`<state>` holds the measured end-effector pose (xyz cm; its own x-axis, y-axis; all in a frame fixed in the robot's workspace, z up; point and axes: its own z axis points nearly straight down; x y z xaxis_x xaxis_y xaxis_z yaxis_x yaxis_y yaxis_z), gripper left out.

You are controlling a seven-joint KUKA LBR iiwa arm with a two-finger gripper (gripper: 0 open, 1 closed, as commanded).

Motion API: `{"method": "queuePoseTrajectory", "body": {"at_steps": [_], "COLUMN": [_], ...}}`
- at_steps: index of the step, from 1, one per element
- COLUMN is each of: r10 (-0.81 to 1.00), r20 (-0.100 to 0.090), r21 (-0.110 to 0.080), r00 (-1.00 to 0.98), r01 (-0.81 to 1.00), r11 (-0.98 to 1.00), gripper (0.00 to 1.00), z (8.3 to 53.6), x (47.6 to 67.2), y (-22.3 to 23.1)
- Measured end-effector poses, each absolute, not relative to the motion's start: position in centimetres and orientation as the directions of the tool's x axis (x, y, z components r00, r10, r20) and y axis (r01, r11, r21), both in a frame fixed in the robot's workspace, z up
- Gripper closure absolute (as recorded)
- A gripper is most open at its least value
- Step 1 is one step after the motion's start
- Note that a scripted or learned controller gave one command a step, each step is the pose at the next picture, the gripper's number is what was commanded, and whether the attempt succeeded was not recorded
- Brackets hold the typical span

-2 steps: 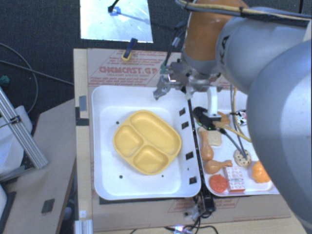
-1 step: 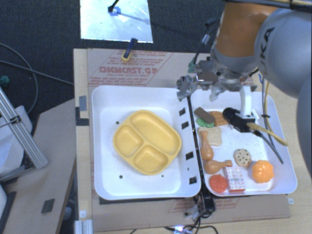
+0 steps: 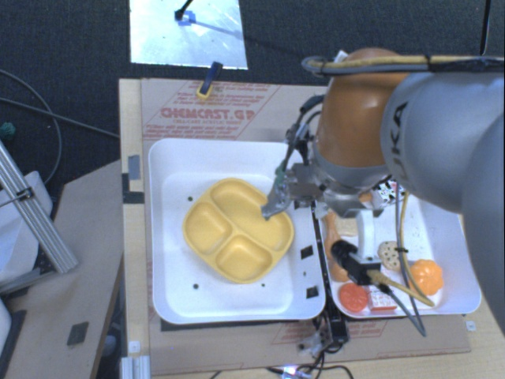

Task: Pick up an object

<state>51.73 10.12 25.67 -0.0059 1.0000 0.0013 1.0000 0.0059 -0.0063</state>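
Yellow divided plate (image 3: 237,229) lies flat in the left bin (image 3: 170,290), long axis running upper-left to lower-right. Gripper (image 3: 276,200) sits over the plate's upper-right rim. Finger state cannot be told.

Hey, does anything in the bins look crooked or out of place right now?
The yellow plate lies turned at an angle to the walls of the left bin, not square with them. The gripper is over the plate's right rim. The right bin holds a jumble of small items beside the arm.
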Motion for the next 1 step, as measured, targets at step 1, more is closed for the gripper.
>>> {"method": "queuePoseTrajectory", "body": {"at_steps": [1], "r10": [1.000], "r20": [0.000], "r21": [-0.010], "r00": [-0.007], "r01": [1.000], "r11": [0.007], "gripper": [0.00], "z": [16.15], "x": [48.35], "y": [13.61]}}
